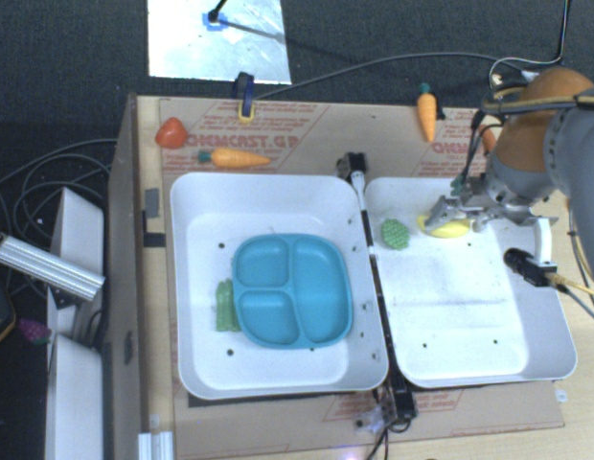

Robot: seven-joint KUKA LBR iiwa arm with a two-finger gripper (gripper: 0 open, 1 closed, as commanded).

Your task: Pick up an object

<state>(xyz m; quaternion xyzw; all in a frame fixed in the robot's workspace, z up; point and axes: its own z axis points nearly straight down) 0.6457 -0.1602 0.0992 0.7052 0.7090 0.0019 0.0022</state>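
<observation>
My gripper (453, 216) is low in the far part of the right bin (469, 353), its fingers on either side of a yellow object (448, 228) that rests on the bin floor. Whether the fingers press on it is unclear. A small green bumpy object (396, 234) lies just left of the yellow one, near the bin's left wall. In the left bin (211, 209) sits a blue divided plate (291, 289), with a green block (225, 306) against its left edge.
On the cardboard behind the bins lie a red toy (171, 133), an orange carrot (239, 159) and a second carrot (427, 115). A blue and yellow clamp (245, 97) stands at the back edge. The arm's body occupies the right rear.
</observation>
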